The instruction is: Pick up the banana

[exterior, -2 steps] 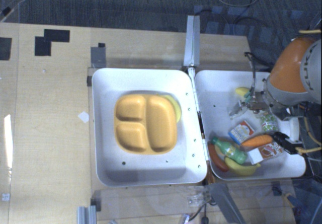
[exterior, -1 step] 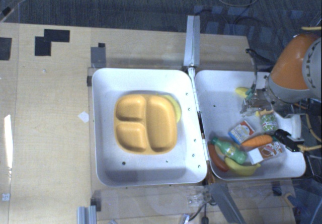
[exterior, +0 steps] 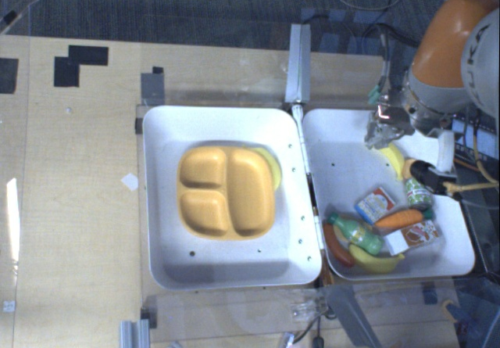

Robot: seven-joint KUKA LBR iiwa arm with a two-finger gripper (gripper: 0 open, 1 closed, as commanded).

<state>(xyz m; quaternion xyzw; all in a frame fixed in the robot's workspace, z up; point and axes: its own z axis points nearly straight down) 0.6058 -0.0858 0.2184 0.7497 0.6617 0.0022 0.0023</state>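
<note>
Tool (exterior: 383, 135) hangs over the far part of the right bin (exterior: 344, 163), near its back wall; can't tell if it's open or closed, and nothing is visibly gripped. Arm (exterior: 449, 49) comes in from the right over that bin's far right corner. Small yellow lump (exterior: 394, 157) sits just beside the tool on its near side; can't tell if they touch.

Banana (exterior: 379, 263) lies along the near wall of the right bin, well apart from the tool. Green bottle (exterior: 358, 232) lies against the banana's far side, with a red item (exterior: 334, 245) at its left end by the bin's left wall. Carrot (exterior: 398, 219), a small carton (exterior: 375, 203) and a red-and-white box (exterior: 420, 234) crowd the same near half. Bare floor in this bin is the far left stretch.

Left bin (exterior: 164, 135) holds a yellow divided tray (exterior: 226, 190) in the middle, white floor open all round it; a yellow-green thing (exterior: 274, 170) pokes out at the tray's right edge. Pale worktop (exterior: 70, 182) lies to the left of the bins.
</note>
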